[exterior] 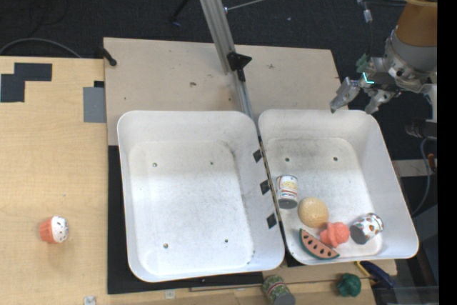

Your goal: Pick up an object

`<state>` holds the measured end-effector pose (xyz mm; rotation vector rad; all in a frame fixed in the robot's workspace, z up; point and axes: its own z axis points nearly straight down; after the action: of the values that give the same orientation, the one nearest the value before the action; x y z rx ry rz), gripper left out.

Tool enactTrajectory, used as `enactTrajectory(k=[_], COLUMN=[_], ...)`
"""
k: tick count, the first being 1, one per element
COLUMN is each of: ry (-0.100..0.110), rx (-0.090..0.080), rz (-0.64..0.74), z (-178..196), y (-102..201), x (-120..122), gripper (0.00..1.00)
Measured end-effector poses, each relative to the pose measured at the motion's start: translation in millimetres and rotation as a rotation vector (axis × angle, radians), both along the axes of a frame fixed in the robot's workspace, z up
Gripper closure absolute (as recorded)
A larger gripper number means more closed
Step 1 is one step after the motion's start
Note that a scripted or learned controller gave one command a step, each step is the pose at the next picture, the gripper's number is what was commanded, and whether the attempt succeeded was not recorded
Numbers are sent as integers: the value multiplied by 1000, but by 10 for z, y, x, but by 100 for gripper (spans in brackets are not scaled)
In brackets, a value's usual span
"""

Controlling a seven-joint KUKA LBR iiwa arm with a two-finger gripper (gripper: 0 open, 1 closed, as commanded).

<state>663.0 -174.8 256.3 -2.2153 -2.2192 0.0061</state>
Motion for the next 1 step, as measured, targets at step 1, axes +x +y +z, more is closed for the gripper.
enactTrajectory(k=[1], ry=[-4], rx=[-1], rz=[2], z=[31], y=[3], x=[9], gripper=[0])
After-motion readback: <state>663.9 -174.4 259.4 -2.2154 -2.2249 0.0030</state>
